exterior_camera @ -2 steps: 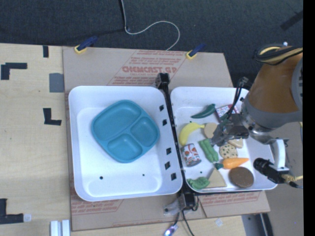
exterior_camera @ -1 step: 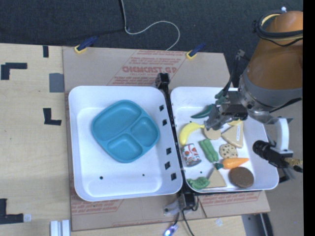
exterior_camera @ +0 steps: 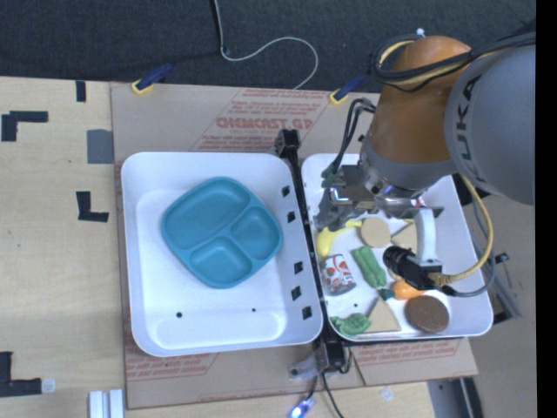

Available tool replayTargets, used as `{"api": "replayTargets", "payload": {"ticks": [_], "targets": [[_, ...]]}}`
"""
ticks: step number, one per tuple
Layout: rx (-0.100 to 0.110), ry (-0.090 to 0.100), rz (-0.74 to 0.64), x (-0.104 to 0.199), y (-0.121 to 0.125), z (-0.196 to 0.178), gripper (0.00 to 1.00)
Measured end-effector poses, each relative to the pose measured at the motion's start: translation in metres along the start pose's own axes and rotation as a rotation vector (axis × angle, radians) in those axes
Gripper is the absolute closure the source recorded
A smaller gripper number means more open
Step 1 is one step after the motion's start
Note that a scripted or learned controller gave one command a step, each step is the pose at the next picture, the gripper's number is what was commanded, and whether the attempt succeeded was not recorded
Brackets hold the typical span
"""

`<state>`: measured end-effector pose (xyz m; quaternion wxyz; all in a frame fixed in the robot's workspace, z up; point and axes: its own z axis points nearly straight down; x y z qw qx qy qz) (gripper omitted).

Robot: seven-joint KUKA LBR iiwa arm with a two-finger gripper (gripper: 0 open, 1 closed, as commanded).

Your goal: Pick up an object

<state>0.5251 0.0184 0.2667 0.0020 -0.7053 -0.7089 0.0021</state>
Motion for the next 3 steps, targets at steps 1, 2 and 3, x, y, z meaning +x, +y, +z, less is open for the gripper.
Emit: {"api": "replayTargets", "payload": {"ticks": [1, 2, 3], "targets": [[-0.013, 0.003, -0.002, 0.045, -0.027, -0.103, 1.00], [-0.007, 0.000, 0.003, 0.039, -0.042, -0.133, 1.00], [-0.007, 0.000, 0.003, 0.055, -0.042, -0.158, 1.00]]}}
